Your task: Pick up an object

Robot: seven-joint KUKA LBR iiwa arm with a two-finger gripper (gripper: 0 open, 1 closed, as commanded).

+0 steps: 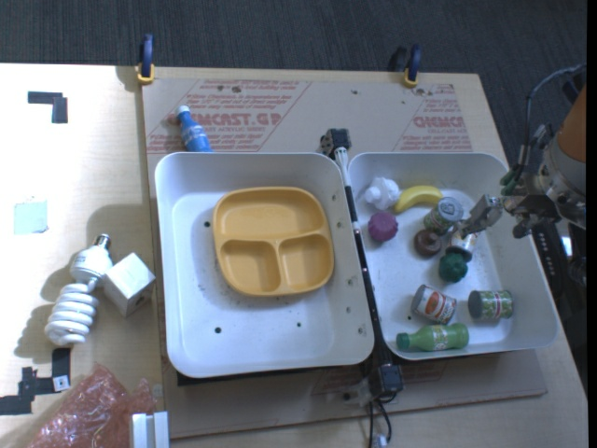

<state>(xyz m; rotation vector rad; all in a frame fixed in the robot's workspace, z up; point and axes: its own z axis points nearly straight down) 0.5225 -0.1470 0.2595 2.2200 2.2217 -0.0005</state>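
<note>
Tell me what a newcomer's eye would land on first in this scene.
First, the yellow divided tray lying in the middle of the left bin. Next, the crowd of small things in the right bin: a banana at the top, a purple ball and a green bottle along the near edge. The gripper reaches in from the right above them.

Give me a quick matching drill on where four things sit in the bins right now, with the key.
Things:
1. yellow divided tray
2. banana
3. green bottle
4. gripper

Places:
A. lying on its side along the right bin's near edge
B. over the right bin, beside a can
C. in the left bin
D. at the right bin's far side, next to a white lump

Pairs: 1-C, 2-D, 3-A, 4-B
</note>
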